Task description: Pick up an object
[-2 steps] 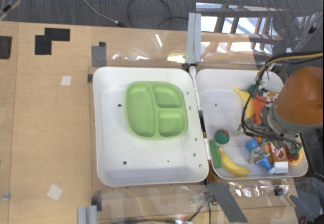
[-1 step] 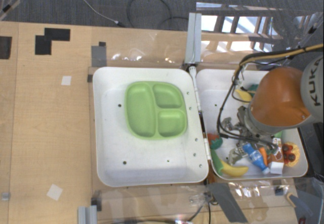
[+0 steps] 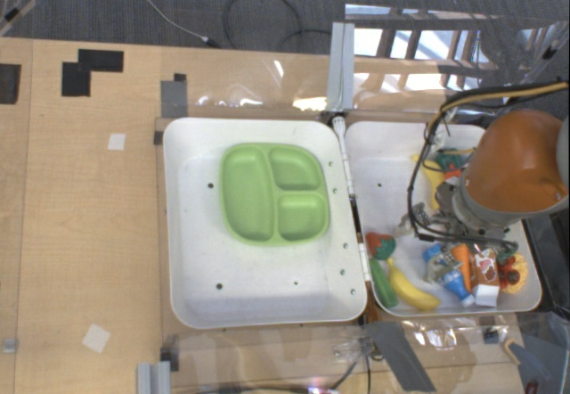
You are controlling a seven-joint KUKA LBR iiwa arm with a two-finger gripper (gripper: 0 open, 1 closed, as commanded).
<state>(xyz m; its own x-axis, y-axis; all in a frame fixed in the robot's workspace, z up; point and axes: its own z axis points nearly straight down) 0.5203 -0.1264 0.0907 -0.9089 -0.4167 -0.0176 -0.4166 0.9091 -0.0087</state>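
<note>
The right bin [image 3: 383,160] holds a heap of small toys along its near side: a yellow banana [image 3: 411,289], a green pepper-like piece [image 3: 383,280], a red and green piece [image 3: 381,245], and blue, orange and white bits [image 3: 459,276]. The arm's orange band [image 3: 518,160] hangs over the right bin and covers the gripper, which reaches down into the heap around the blue and orange bits. More coloured toys [image 3: 448,162] peek out behind the arm.
The left bin [image 3: 196,232] bears a green divided plate [image 3: 273,193] in its middle. A metal divider post [image 3: 339,71] stands between the bins at the back. Black cables [image 3: 426,178] loop beside the wrist. Bare wooden bench lies to the left.
</note>
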